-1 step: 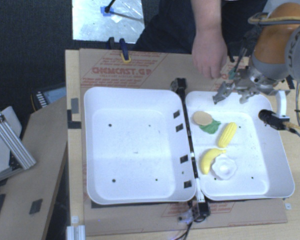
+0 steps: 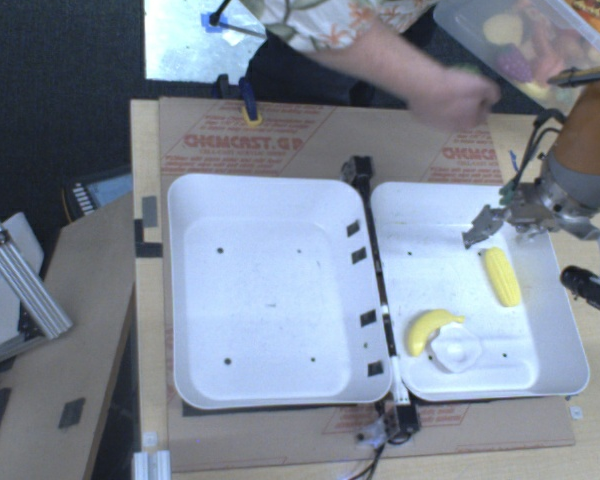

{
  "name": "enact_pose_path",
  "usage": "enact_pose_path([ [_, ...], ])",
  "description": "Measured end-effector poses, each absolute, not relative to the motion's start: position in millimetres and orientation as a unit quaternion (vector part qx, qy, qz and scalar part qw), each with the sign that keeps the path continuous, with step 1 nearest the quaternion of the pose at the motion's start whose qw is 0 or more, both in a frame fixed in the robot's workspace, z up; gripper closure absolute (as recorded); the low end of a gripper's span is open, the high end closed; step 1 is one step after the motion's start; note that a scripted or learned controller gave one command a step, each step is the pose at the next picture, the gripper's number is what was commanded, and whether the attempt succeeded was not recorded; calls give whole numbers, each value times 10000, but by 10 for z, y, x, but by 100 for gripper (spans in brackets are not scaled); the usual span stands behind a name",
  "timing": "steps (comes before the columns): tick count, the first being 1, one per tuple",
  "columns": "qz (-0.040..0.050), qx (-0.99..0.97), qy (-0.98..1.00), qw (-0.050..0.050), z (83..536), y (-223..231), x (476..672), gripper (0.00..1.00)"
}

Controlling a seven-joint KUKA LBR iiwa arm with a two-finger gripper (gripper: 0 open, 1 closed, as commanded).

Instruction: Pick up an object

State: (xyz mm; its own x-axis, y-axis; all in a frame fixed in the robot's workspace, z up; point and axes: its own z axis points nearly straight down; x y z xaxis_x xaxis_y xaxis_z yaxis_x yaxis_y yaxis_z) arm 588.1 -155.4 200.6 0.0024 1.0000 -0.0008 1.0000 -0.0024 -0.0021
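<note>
Two white bins (image 2: 270, 193); one corn cob (image 2: 501, 275); one banana (image 2: 429, 328).

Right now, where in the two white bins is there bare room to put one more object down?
The left shallow white bin offers its whole floor. In the right shallow white bin, the bare patch lies between the centre divider and the yellow corn cob, above the yellow banana. It is crowded near the banana and clear plastic cup, and under the gripper.
</note>
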Motion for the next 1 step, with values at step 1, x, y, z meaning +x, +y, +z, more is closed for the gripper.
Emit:
enact_pose_path([
  [1, -1, -7039, -7103, 15, 866, -973, 6339, 0],
])
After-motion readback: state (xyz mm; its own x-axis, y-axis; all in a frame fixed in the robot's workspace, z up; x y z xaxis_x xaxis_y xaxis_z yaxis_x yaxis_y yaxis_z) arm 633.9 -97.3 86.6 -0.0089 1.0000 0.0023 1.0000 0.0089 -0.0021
